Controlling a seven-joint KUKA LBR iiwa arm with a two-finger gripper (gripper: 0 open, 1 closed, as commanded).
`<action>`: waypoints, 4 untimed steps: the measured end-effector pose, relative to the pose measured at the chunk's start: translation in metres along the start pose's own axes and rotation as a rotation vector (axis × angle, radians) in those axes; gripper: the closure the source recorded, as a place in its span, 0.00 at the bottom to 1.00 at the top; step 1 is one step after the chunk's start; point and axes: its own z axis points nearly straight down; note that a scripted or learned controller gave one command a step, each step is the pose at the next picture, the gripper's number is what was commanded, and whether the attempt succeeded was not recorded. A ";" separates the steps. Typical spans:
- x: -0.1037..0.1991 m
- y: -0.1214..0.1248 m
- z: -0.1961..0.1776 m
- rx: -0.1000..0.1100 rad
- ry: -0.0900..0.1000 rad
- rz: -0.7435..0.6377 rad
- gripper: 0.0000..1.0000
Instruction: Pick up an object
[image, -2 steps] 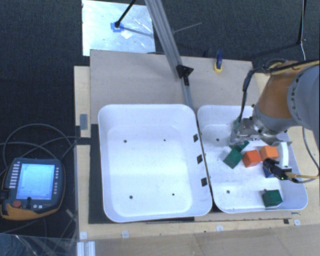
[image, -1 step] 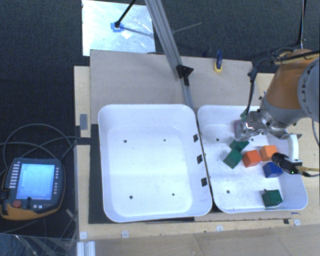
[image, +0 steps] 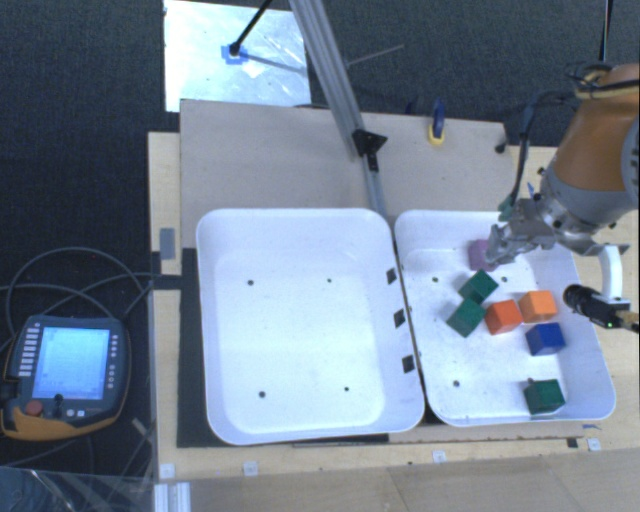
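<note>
The right bin (image: 436, 395) holds several small blocks. Two green blocks (image: 478, 287) (image: 465, 318) lie near its middle, with two orange blocks (image: 503, 316) (image: 539, 304) just to their right. A blue block (image: 545, 338) sits below those, and a third green block (image: 544, 396) lies near the front right corner. A pale purple block (image: 479, 254) rests toward the bin's back. My gripper (image: 497, 247) hangs right beside it on the right, touching or nearly touching it. The grey arm with its orange band comes in from the upper right.
The left bin (image: 215, 300) stands beside the right one, with black clips along the shared rim. A slanted metal pole (image: 340, 90) rises behind the bins. A teach pendant (image: 65, 375) and its cables lie off the bench to the left.
</note>
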 end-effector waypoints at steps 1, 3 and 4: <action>0.000 0.001 0.004 0.005 0.000 0.000 1.00; 0.103 -0.028 0.001 0.008 0.004 -0.005 1.00; 0.154 -0.048 -0.008 0.007 0.004 -0.006 1.00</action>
